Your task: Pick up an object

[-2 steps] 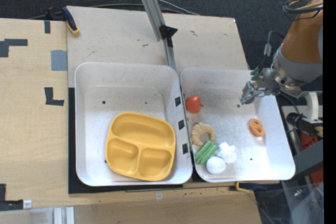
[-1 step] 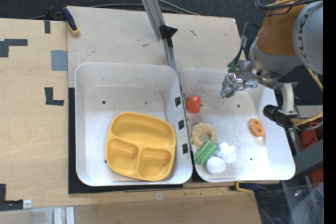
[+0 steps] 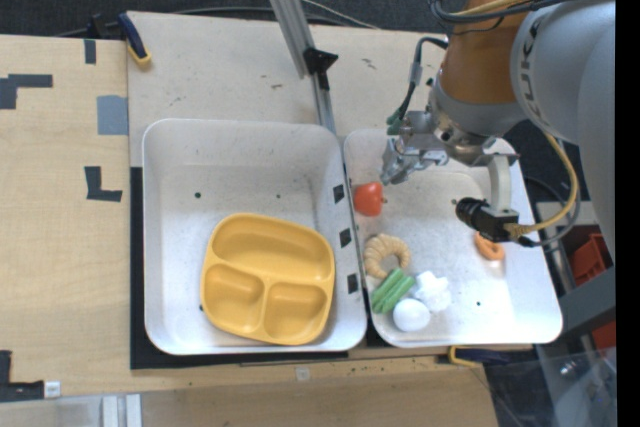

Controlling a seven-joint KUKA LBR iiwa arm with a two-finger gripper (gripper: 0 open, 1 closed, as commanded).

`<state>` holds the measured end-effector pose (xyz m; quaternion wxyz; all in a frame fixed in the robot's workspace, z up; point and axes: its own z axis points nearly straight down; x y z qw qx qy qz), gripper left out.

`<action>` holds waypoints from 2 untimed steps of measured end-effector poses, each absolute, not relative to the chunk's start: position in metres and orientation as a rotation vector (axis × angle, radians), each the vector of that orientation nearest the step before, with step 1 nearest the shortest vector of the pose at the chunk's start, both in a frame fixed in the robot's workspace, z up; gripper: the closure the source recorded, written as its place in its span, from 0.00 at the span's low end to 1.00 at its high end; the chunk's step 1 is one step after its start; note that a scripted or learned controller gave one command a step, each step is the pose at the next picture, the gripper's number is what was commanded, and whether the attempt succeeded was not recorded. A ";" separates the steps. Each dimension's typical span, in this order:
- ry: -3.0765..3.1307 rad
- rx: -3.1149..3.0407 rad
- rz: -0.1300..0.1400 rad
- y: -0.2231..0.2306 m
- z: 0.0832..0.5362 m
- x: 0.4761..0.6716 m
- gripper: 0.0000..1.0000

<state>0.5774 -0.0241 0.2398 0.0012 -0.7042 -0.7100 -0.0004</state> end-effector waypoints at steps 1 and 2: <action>-2.228 -2.212 0.001 0.029 0.230 0.595 1.00; -2.228 -2.212 0.000 0.085 0.235 0.594 1.00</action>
